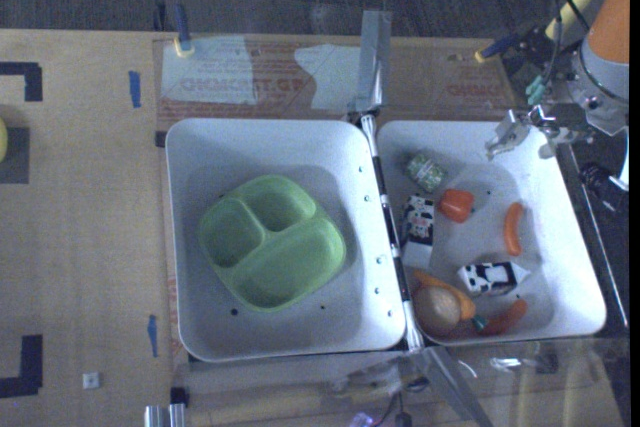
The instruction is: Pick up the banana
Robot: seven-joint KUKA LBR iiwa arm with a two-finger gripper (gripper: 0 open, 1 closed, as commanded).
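1. The pincer [522, 131] hangs over the far right corner of the right bin [580, 265], above the bin floor. Its opening cannot be judged from this slant. Nothing from the bin can be seen in it.
2. No object here reads plainly as a banana. The closest match is a yellow-orange curved piece [432, 282] near the right bin's near left corner, touching a round tan toy [441, 308]. A yellow sliver [2, 141] also shows at the counter's left edge, too cropped to identify.
3. If the curved piece is the target, the arm likely has to cross the bin diagonally towards its near left corner.
4. The spot is crowded. The round toy lies against the piece, a black-and-white block [488, 278] lies just beside it, and a red pepper-like toy [505, 317] lies near the front wall. A straight-down approach, closing across the short width of the piece, would probably disturb these least.
5. The bin wall and the divider between the bins are close, so a collision or a pinch on the wrong toy is the main risk.
6. The left bin [190, 175] holds a green divided plate [272, 240], well clear of the work.
7. Faint reddish print runs across the cardboard sheet [235, 85] along the counter's far side. It is too washed out to read.
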